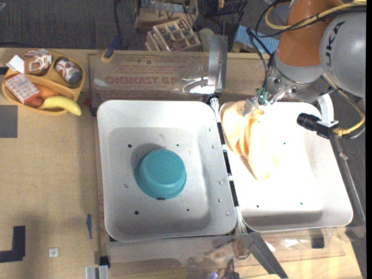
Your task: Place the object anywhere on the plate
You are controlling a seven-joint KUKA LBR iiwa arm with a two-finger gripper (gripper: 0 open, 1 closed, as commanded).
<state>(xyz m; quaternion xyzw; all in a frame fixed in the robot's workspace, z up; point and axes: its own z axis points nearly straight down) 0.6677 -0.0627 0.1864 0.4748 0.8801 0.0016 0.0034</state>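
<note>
A teal round plate (161,173) lies in the middle of the left white bin (116,127). Over the left part of the right white bin (325,202), a pale yellow-orange soft object (256,147) hangs blurred. Its top meets my gripper (256,106), which reaches in from the upper right and is shut on the object's upper edge. The object stretches down and slightly left from the fingertips, close to the wall between the two bins. The plate is well to the left of the gripper and lower in the view.
An orange tray (17,102) with a banana and toy food sits on the bench at the far left. A clear-wrapped cardboard strip (154,80) runs behind the left bin. A black fitting (311,122) and cables hang from the arm over the right bin.
</note>
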